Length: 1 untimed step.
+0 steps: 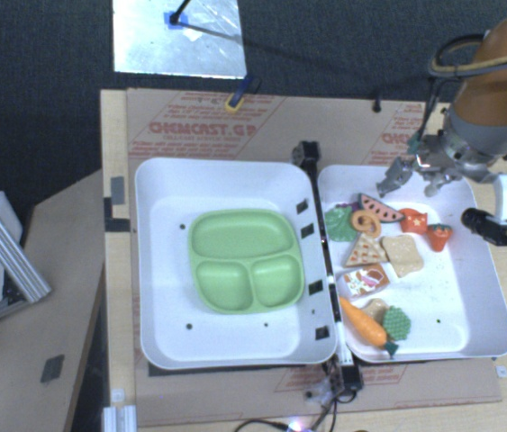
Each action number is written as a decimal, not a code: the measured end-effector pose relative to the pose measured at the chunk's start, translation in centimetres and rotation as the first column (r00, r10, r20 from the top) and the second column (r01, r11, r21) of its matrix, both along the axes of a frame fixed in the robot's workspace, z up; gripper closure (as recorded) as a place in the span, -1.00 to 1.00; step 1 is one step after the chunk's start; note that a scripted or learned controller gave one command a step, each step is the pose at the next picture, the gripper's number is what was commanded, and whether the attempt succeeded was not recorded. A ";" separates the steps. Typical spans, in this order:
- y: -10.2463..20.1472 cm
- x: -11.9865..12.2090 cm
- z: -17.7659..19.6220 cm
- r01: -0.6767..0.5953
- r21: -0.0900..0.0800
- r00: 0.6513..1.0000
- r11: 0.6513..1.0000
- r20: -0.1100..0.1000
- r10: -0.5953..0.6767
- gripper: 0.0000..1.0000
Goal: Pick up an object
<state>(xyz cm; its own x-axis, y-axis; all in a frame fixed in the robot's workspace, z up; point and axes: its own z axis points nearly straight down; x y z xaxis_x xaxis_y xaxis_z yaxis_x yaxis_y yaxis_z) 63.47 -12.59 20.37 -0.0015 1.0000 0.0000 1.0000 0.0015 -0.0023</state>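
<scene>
Camera view: jaws (418, 179) open, empty, above right bin (478, 322); arm cropped.

My gripper (415, 176) hangs over the far edge of the right bin (478, 327), fingers spread apart, nothing between them. Just below sits the toy food — a watermelon slice (381, 209), a pretzel (365, 222), a green leaf (339, 221), and a red piece (413, 220) beside a small tomato (439, 234). Nearer the front: a pizza wedge (364, 252), a slice of toast (403, 255), a carrot (363, 321) and a green bumpy piece (395, 320). Over in the left bin (158, 331) — a green divided plate (242, 259), three compartments, lying flat.
</scene>
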 end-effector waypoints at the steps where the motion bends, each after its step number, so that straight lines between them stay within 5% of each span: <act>1: -0.5 0.5 -4.4 0.000 0.000 1.000 1.000 0.001 0.000 -1.00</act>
